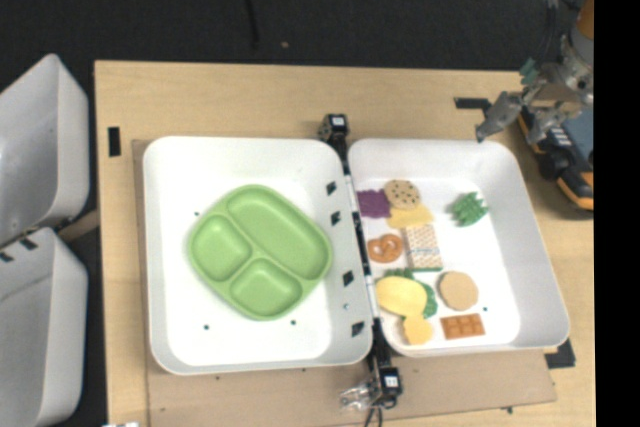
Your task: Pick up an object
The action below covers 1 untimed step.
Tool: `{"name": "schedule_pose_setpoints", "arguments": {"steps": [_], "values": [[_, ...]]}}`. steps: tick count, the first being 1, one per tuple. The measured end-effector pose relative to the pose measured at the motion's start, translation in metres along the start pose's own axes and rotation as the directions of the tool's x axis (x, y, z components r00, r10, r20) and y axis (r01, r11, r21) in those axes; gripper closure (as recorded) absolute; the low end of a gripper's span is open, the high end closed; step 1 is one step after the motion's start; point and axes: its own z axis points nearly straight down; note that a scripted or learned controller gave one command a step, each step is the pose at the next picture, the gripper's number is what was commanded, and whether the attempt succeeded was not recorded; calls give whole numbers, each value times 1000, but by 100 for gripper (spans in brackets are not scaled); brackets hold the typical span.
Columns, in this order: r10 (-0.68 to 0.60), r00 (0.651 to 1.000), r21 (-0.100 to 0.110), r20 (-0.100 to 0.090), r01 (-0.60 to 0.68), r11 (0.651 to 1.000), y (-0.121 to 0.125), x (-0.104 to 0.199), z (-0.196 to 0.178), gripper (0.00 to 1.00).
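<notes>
**Tool parked off the bins, food pieces waiting in the right-hand bin**

I'm holding my tool (540, 105) out past the 1 o'clock corner of the right bin (505, 165), over bare worktop (220, 100), prob. so the camera gets a clean look down at the contents. I can't tell how the tool is set from this slant, too dark and cluttered up there w/ the mount. Nothing is showing in its grip.

The pickable stuff is all sitting in the right bin, crowded toward its 9 o'clock side against the divider. Reading down: a purple piece (373, 203) touching a cookie (402, 192), a yellow slab (411, 215) just under the cookie, a pretzel (384, 248) beside a wafer (423, 244), then a lemon (399, 294) lying on a green leaf (428, 299), a round tan disc (458, 290), a small yellow wedge (418, 330) and an orange cracker (462, 326) at 6 o'clock. They're packed edge to edge, so closing on one w/o nudging a neighbour looks hard.

The green broccoli-ish piece (468, 208) is sitting alone toward 3 o'clock, well apart from the rest. I'm judging that the easiest target, as it has room around it.

The left bin (165, 215) is carrying a green divided plate (260, 252), lying at a tilt, likely the drop spot, not a pick candidate.
</notes>
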Motion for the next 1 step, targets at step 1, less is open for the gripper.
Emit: {"name": "schedule_pose_setpoints", "arguments": {"steps": [1], "values": [[-8,1000,5,-4,8,1000,-63,107,6,0]]}}
